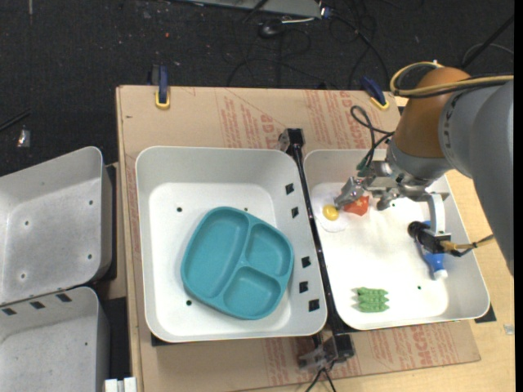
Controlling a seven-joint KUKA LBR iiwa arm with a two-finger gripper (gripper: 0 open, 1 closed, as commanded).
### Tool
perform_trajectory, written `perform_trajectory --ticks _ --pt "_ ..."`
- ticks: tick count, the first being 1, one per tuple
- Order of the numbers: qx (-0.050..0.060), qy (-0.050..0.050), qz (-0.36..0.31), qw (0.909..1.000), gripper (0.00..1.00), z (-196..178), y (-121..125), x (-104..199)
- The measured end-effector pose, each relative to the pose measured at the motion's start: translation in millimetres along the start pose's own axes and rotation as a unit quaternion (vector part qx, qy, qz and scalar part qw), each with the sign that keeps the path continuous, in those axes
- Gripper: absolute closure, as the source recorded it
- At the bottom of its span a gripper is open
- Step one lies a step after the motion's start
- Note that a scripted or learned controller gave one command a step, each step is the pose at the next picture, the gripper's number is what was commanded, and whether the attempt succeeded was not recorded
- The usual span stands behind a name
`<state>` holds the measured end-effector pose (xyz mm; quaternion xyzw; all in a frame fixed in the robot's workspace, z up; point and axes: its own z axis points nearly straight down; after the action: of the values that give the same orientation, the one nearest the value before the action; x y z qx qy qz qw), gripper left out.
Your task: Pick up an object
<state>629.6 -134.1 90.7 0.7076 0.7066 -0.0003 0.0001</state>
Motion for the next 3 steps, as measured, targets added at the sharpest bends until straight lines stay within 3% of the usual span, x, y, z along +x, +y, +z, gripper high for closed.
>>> perform_trajectory --ticks 1,3 --pt "-0.001 0.0 0.0 1.0 1.0 -12.3 0.8 0.0" --pt "-0.003 0.0 -0.002 1.0 1.0 -105.9 1.0 8.4"
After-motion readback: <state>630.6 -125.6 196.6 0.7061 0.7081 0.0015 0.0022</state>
